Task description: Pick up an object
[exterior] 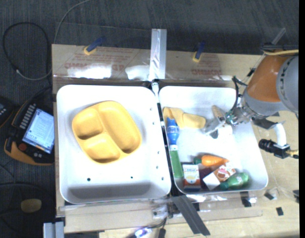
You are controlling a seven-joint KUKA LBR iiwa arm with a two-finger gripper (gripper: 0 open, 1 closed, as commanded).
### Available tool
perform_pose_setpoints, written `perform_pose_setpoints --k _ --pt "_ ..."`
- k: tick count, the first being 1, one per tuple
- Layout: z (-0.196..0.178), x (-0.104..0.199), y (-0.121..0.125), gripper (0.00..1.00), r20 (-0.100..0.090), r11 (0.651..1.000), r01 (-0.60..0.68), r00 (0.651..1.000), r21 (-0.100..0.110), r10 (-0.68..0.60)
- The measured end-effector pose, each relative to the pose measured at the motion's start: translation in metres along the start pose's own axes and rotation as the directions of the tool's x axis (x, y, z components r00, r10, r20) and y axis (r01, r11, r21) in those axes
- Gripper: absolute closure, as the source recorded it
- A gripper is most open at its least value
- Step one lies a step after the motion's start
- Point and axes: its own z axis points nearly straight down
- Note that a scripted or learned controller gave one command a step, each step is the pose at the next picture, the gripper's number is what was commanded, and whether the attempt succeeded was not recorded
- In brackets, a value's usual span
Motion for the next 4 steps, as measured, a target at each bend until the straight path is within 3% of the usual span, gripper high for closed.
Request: perform_pose_setpoints --k 1,2,3,4 --pt "0.0 0.0 0.0 0.0 0.0 1.0 0.0 1.0 0.0 0.0" --pt "0.009 0.02 0.02 0.0 0.003 1.0 0.003 1.0 0.002 -0.003" --pt "-0.002 0.021 0.022 1.0 0.002 1.0 0.004 1.0 -0.001 -0.004" --pt "-0.001 0.021 0.022 0.0 0.002 1.0 0.004 1.0 -0.001 -0.004"
